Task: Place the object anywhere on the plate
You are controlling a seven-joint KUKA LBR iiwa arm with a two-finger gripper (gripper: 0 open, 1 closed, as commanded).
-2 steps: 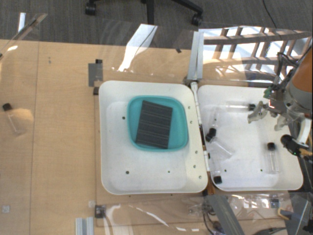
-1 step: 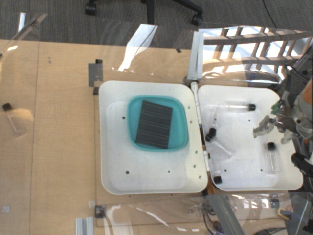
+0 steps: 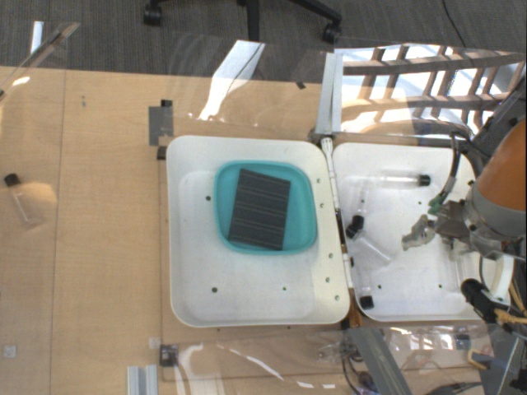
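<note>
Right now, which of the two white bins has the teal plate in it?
The left bin, the one farther from the arm. The teal plate lies in it with a dark ribbed slab on top; the right bin sits under the gripper.

Bright daylight, window glare, soft focus

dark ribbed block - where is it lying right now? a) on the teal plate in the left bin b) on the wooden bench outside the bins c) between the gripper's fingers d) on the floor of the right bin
a: the dark ribbed block lies flat on the teal plate inside the left bin, well apart from the gripper, which is over the right bin.
</note>
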